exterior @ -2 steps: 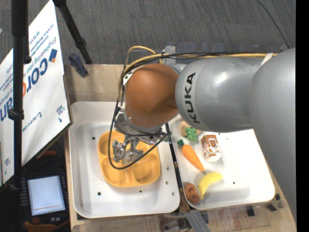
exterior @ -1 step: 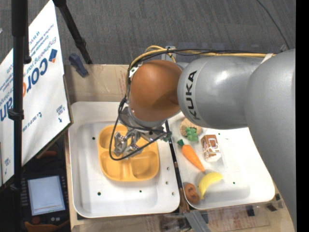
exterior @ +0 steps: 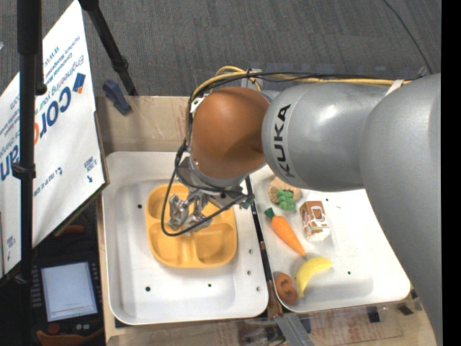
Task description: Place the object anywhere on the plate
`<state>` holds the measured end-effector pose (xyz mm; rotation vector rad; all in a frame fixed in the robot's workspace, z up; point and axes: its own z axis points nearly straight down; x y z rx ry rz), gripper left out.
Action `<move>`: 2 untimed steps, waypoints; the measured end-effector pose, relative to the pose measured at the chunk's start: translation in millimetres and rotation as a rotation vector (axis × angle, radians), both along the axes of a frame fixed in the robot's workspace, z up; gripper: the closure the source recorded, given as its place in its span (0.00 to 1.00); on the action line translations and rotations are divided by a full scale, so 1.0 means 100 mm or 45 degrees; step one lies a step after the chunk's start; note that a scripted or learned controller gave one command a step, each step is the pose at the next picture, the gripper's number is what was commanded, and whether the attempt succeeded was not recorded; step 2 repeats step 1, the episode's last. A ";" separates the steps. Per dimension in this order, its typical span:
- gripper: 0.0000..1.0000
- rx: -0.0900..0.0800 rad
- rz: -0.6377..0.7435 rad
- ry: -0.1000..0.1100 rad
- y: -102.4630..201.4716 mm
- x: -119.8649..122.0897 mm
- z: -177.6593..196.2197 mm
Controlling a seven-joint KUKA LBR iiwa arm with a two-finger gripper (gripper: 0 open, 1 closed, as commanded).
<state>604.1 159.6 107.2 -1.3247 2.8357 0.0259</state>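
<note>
A yellow divided plate [exterior: 209, 247] lies in the left white bin [exterior: 137, 280]. My gripper [exterior: 184, 213] hangs low over the plate's upper middle, reaching in from the right under the orange wrist band. Its metal fingers are small and cluttered with cables, and I see no object between them. In the right bin [exterior: 360, 265] lie an orange carrot [exterior: 287, 234], a yellow banana [exterior: 312, 271], a brown and white carton [exterior: 314, 219], a green broccoli piece [exterior: 286, 197] and a brown round item [exterior: 285, 285].
The large grey arm covers the upper part of the right bin. A white sign board [exterior: 50, 135] on a black stand leans at the left, beside the left bin. A small screen [exterior: 68, 290] sits at the lower left.
</note>
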 end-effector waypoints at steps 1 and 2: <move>1.00 0.020 -0.072 -0.005 -0.06 0.27 -0.05; 1.00 0.020 -0.072 -0.005 -0.06 0.27 -0.05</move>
